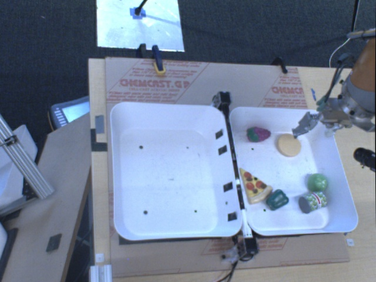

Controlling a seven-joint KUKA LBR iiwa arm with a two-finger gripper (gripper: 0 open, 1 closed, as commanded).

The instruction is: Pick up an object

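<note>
Two white bins are sitting side by side on the desk (176, 78). The right bin (341, 175) is holding six things: one purple-green piece (258, 134), one tan disc (288, 145), one pizza slice (254, 185), one dark green piece (277, 200), one green ball (317, 182) and one small can (312, 202). The pincer (304, 125) is hovering just above the disc; I cannot tell its state.

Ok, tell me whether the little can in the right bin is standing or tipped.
Tipped: the can lies on its side near the right bin's front corner.

Even, bright overhead light — soft shadows, mild graininess, glare on the metal sheet (140, 15).
</note>
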